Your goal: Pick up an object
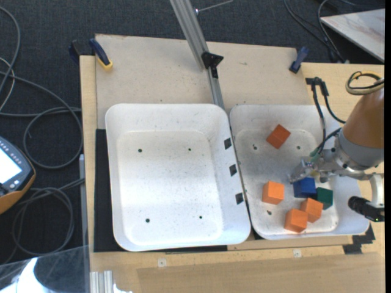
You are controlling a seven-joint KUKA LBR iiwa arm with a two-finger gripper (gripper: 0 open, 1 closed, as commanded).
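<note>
Wooden bench [159, 72], dark carpet [43, 17]

Four orange cubes [278, 136], one blue block [304, 187], one green block [324, 197] lie in the right bin [256, 118].

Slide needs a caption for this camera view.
Gripper lowered over a blue block among orange blocks in the right bin.

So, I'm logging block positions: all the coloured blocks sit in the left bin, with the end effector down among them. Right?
Not quite. The camera view shows the blocks in the right bin, not the left; the end effector is down by the blue block.
</note>
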